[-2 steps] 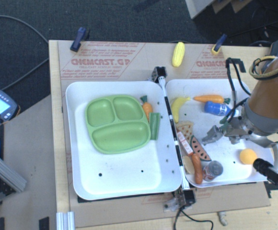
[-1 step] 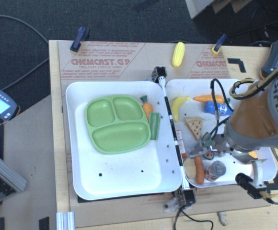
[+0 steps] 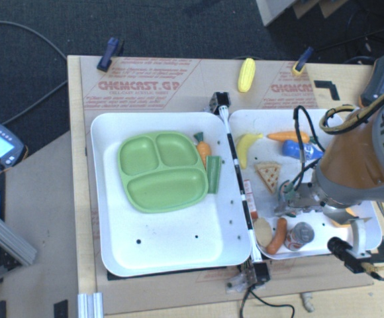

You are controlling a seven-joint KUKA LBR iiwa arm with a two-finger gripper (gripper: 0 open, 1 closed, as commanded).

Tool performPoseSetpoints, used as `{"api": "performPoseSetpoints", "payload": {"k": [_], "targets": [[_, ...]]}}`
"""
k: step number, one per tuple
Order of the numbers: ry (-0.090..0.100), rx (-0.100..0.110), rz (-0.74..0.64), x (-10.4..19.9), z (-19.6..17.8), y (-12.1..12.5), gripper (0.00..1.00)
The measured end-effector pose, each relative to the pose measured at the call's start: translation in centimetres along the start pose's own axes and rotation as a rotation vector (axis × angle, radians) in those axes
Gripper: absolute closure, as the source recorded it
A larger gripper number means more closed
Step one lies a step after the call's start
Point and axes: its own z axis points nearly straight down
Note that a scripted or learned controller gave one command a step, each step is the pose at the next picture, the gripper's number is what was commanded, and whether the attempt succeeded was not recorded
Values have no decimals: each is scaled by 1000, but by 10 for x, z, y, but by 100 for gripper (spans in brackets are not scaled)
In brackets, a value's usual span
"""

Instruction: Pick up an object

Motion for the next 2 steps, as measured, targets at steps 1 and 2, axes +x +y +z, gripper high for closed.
{"api": "performPoseSetpoints", "payload": {"k": [1, 2], "targets": [[0, -1, -2, 30, -84, 1, 100], [0, -1, -2, 79, -112, 55, 100]]}}
